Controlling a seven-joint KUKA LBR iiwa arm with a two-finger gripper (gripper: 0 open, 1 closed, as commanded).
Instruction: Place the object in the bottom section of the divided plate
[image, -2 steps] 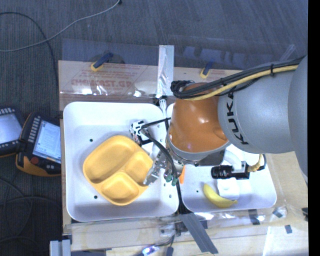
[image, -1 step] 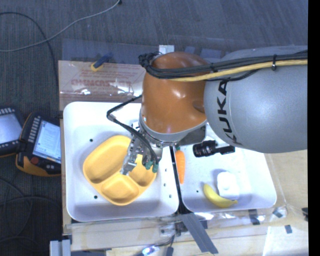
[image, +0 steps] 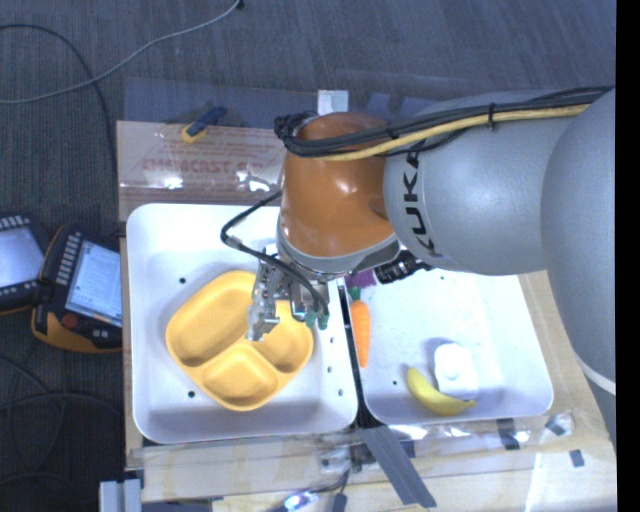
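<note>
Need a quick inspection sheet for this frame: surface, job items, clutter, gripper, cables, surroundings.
Surface: two white bins side by side, left bin and right bin.
Job's things: yellow divided plate lies in the left bin; nothing seen in its bottom section.
Clutter: carrot, banana and a white object in the right bin.
Grippers: gripper sits over the plate's middle; its state cannot be read.
Cables: black cable loops by the wrist; yellow and black lines run along the arm.
Surroundings: teach pendant on the carpet to the left; plastic bag behind the left bin.
</note>
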